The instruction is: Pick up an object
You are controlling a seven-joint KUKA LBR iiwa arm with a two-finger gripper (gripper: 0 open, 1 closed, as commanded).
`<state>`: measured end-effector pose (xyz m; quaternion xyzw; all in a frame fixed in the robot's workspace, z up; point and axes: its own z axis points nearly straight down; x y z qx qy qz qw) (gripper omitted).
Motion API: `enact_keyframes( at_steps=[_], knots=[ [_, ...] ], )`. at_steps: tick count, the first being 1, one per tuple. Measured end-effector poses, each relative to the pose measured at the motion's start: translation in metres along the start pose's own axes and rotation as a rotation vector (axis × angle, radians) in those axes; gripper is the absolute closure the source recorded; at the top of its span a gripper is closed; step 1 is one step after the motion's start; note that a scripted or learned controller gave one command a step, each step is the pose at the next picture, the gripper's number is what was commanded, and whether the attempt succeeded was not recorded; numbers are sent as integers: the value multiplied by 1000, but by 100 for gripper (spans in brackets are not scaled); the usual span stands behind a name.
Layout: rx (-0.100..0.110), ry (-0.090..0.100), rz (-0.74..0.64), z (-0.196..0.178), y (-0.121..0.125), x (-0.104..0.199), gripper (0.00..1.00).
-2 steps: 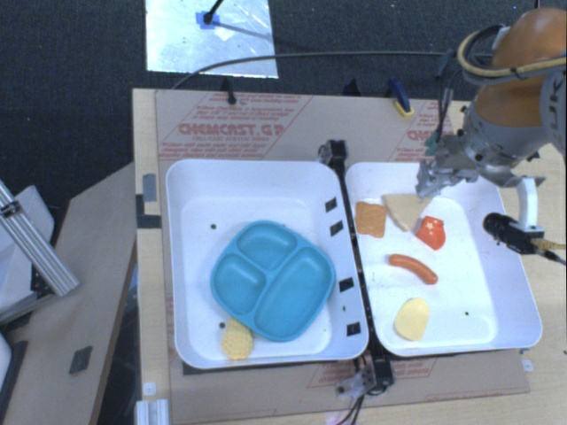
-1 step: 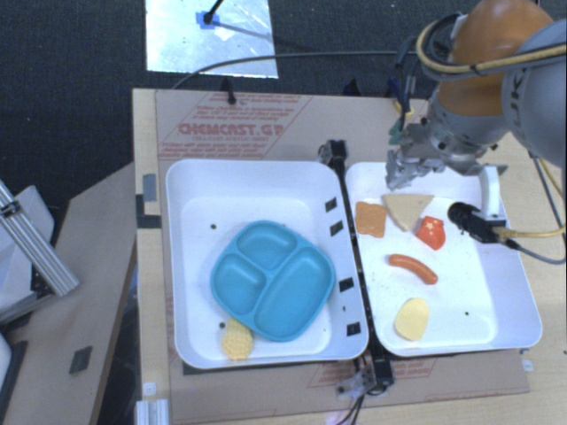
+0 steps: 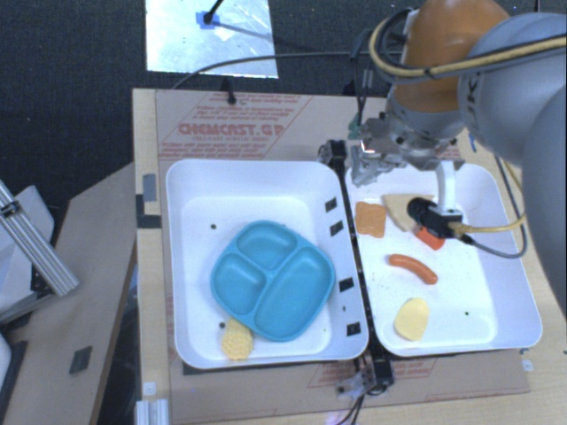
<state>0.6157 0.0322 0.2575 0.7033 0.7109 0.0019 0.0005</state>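
My gripper (image 3: pixel 416 191) hangs over the back part of the right bin (image 3: pixel 505 326), under the orange band of the arm. Just below it lie a tan wedge (image 3: pixel 400 209) and a small red-orange piece (image 3: pixel 431 236). Beside them, near the divider, is an orange square slice (image 3: pixel 371 220). Farther forward in the same bin are a red sausage (image 3: pixel 412 268) and a pale yellow oval piece (image 3: pixel 411 319). The wrist hides part of the bin's back wall. I see nothing lifted off the bin floor.
The left bin (image 3: pixel 190 237) holds a blue divided plate (image 3: pixel 272 279) and a small yellow round waffle (image 3: pixel 236 339) at its front. A divider with black clips (image 3: pixel 345 264) runs between the bins. A yellow cable (image 3: pixel 496 228) trails from the gripper to the right.
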Motion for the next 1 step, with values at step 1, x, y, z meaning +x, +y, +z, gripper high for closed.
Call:
enact_keyframes(
  at_steps=[1],
  knots=[
    [1, 0, 1, 9, 16, 46, 100]
  ],
)
